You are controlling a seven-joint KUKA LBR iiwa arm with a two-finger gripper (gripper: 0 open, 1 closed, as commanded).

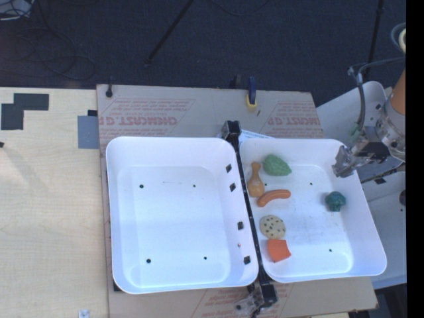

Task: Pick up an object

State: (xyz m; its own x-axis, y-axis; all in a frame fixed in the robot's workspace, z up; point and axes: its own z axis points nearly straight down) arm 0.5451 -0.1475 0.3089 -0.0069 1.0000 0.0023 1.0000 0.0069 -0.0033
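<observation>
The gripper (344, 162) hangs over the bin rim (368, 204); its state I cannot tell. Drop squarely onto the teal ball (335, 201) just below it.

The arm (397, 105) is cut off by the picture's right side, so little more than its wrist and a sliver of the orange band shows. Its gripper (342, 163) is a small, dark, blurred shape over the right bin's far right rim (344, 144), and whether the fingers are apart or together cannot be made out. Well to the gripper's left, along the join between the two bins, the tan drumstick-shaped toy (255, 179) lies partly against the black clips (232, 177), and its lower end is hard to separate from the orange sausage (274, 196) beside it. The speckled round piece (271, 226) is too small to identify.
</observation>
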